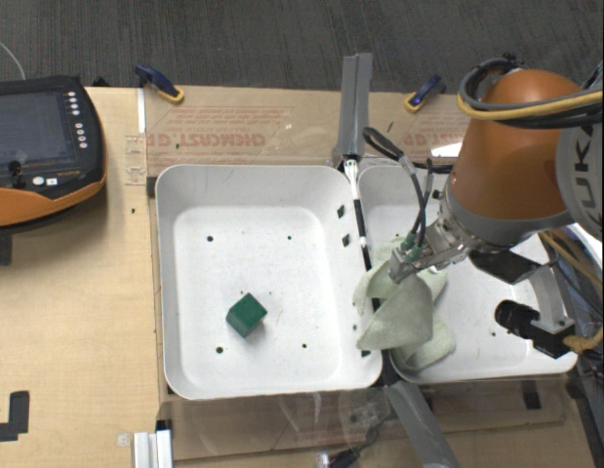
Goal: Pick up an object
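Pale green cloth (pixel 399 315) hangs limp from my gripper (pixel 411 258), pinched at its upper edge between the fingers, over the right bin's (pixel 497 359) left side. I judge it light, soft, prone to slipping. My arm reaches in from the right, wrist angled down-left.

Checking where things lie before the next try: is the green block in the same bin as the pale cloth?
No: the green block sits alone in the left bin, while the pale cloth hangs under the gripper in the right bin.
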### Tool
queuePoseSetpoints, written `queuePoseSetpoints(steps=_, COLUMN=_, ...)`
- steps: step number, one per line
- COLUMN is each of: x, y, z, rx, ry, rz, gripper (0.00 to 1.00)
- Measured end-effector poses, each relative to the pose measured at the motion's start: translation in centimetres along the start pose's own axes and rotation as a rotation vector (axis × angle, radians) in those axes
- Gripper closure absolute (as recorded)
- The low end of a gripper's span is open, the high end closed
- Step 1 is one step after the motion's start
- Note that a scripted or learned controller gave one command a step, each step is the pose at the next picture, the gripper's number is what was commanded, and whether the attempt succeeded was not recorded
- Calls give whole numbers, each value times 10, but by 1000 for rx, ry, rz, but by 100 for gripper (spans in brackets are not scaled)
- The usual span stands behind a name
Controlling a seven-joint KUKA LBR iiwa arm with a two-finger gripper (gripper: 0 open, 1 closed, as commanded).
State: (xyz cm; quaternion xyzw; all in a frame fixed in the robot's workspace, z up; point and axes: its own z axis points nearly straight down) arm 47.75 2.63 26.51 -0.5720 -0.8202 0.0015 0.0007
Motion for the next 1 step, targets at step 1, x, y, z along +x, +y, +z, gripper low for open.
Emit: queuePoseSetpoints(steps=1, x=-23, y=50, z=-7, rx=-1, ry=-1, rz=-60, gripper=100)
